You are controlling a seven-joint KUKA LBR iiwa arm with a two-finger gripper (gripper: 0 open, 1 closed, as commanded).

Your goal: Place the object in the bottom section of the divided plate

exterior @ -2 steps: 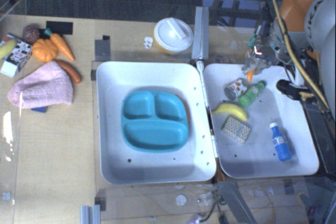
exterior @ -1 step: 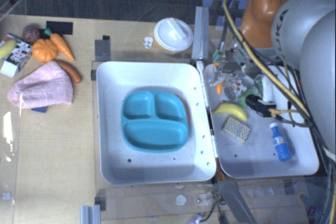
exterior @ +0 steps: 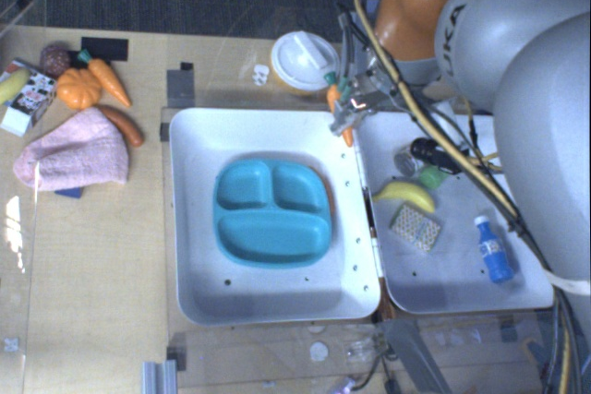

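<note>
A blue divided plate (exterior: 273, 210) lies in the left white bin (exterior: 199, 291), with two small sections at the back and one wide section (exterior: 273, 237) at the front. My gripper (exterior: 350, 111) hangs over the back end of the rim between the two bins, beyond the plate's far right corner. A thin orange thing (exterior: 347, 135), carrot-like, pokes out above and below the fingers, and the gripper looks shut on it. The arm hides the middle of that thing.
The right bin (exterior: 462, 286) holds a yellow banana (exterior: 406, 192), a grey textured block (exterior: 415, 227), a blue bottle (exterior: 493, 250) and a green thing (exterior: 431, 175). A white lid (exterior: 303, 60) sits behind the bins. Toy vegetables (exterior: 92, 88) and a pink cloth (exterior: 74, 152) lie at the left.
</note>
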